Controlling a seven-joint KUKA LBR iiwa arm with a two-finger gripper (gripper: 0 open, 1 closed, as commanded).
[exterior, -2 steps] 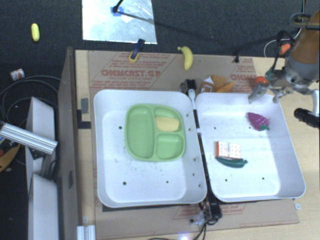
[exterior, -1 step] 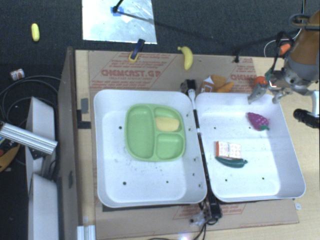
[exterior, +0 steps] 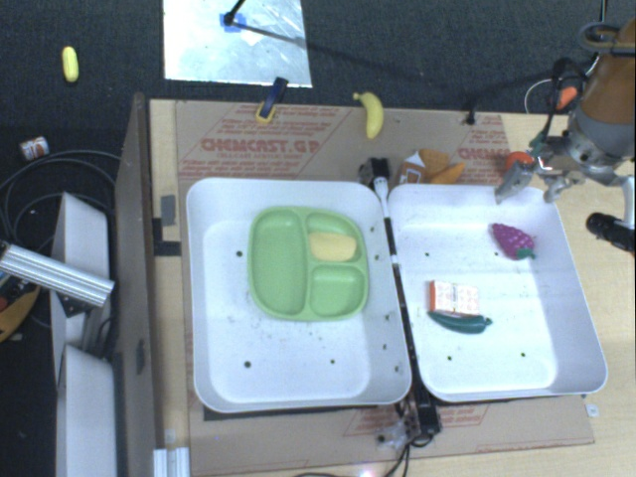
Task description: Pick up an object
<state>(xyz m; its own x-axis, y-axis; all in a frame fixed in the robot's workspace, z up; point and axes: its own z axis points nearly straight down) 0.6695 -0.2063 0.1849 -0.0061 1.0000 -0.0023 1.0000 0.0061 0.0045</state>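
My jaws (exterior: 530, 179) hang spread and empty over the right bin's (exterior: 571, 366) far edge. The grapes (exterior: 512, 238) lie just below them, near that bin's far right corner.

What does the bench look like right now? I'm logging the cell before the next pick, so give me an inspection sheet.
Surface: cardboard sheet under two white bins, left bin and right bin, side by side.
Job's things: right bin holds purple grapes, a small box and a dark green pepper against the box. Left bin holds a green tray with a yellow item in its upper right compartment.
Clutter: banana and orange pieces on the cardboard.
Gripper: gripper above the right bin's far rim, open, holding nothing.
Cables: black loops at left.
Surroundings: dark carpet, foil sheet, yellow item on floor.
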